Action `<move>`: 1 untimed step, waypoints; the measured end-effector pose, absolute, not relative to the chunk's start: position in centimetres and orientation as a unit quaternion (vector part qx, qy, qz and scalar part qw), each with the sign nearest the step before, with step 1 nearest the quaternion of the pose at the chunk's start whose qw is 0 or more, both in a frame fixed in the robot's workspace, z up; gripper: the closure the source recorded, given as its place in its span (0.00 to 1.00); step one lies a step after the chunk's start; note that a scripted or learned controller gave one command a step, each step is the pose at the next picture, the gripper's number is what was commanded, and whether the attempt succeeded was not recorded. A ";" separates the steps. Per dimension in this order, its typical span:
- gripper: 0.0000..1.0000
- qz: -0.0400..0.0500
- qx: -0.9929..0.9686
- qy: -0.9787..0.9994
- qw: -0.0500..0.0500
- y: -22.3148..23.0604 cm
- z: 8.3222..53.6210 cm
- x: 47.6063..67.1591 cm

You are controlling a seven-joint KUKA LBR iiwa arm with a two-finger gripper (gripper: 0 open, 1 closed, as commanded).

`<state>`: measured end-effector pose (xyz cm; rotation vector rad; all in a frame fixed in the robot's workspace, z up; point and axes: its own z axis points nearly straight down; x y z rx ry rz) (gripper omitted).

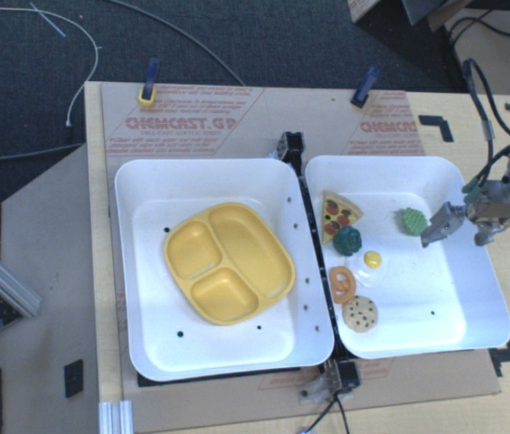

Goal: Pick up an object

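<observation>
In the right bin (472, 324) lie several toy foods: a pizza slice (339, 212), a dark green lump (348, 240), a light green lump (412, 221), a small yellow ball (372, 259), a pretzel (342, 283) and a cookie (360, 314). My gripper (462, 231) hangs over the bin's right side, just right of the light green lump. Its fingers (438, 228) are spread open with nothing between them.
The left bin (137, 242) holds a yellow divided tray (228, 262). A black clip (291, 145) sits between the bins at the back. Two blue clamps (151, 81) (364, 87) hold the cardboard base. Cables run at the right edge.
</observation>
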<state>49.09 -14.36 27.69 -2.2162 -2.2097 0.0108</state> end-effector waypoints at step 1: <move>0.00 0.000 -0.707 -0.707 0.001 -14.3 28.3 49.3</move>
